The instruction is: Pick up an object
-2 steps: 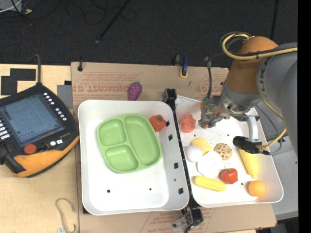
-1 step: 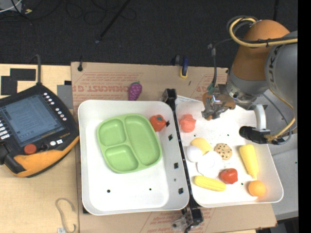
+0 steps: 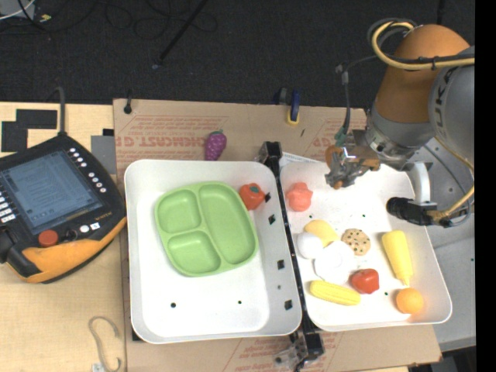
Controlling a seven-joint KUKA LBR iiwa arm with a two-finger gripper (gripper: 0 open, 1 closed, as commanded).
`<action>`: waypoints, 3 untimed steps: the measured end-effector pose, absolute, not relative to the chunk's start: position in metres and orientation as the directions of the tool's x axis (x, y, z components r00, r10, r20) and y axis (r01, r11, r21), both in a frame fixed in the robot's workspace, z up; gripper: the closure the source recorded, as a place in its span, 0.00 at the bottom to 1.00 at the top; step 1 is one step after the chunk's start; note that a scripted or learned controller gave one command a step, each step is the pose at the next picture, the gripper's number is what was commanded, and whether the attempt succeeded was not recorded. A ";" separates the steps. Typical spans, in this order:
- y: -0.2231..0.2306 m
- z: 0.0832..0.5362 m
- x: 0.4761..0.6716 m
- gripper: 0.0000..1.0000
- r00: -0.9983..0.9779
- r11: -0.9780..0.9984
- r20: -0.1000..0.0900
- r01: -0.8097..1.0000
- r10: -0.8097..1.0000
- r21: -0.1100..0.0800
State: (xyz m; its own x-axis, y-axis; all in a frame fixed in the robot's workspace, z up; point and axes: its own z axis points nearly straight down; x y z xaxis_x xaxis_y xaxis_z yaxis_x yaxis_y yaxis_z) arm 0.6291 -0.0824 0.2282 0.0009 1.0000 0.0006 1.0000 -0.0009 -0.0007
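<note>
1. Left bin (image 3: 147,301): green tray (image 3: 206,229) mid, red toy (image 3: 251,196) at right wall.
2. Right bin (image 3: 434,301): gripper (image 3: 341,175) over back-left corner, jaws' state can't tell.
3. Pink toy (image 3: 299,197) near back-left corner; cookie (image 3: 356,242) mid; orange (image 3: 409,301) front-right corner.

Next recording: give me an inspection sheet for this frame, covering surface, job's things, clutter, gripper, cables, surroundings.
Surface: cardboard sheet bearing a left bin and a right bin, side by side.
Job's things: right bin holds a pink toy, cookie, white pieces, two yellow toys, a red one and an orange ball.
Clutter: green divided plate and red toy in the left bin; purple toy on the cardboard.
Gripper: gripper over the right bin's far edge, nothing seen between its fingers.
Cables: yellow loop on the arm.
Surroundings: teach pendant at left.
</note>
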 end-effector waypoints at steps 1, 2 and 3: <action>-0.044 0.237 0.595 1.00 -0.003 0.003 0.002 1.000 1.000 -0.005; 0.009 0.232 0.565 1.00 -0.003 0.003 0.002 1.000 1.000 -0.007; -0.006 0.228 0.559 1.00 0.000 0.000 -0.001 1.000 1.000 -0.005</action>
